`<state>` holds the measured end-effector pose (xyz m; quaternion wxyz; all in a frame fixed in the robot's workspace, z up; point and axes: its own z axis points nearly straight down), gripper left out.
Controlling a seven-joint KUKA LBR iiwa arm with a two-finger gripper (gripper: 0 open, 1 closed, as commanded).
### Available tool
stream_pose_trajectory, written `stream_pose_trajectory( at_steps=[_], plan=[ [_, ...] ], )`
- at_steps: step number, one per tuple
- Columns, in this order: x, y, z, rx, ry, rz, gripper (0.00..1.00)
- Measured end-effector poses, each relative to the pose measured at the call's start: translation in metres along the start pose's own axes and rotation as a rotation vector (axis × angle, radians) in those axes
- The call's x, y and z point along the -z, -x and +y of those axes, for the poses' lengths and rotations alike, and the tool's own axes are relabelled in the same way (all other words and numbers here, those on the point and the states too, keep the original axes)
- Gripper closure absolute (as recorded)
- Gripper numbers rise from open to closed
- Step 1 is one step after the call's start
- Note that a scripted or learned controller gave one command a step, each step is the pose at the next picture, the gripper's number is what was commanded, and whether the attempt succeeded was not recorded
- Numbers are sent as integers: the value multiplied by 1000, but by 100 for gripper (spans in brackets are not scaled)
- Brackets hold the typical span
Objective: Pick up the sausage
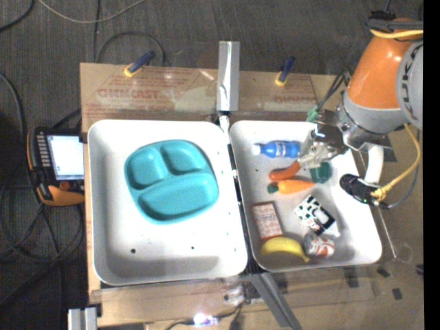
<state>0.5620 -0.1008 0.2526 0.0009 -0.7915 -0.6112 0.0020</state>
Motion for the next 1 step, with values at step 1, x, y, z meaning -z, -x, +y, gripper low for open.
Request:
stream_pose_trajectory(
  at_steps=[1],
  plan=[
    [1,-48,-47,242,0,0,100]
  ],
)
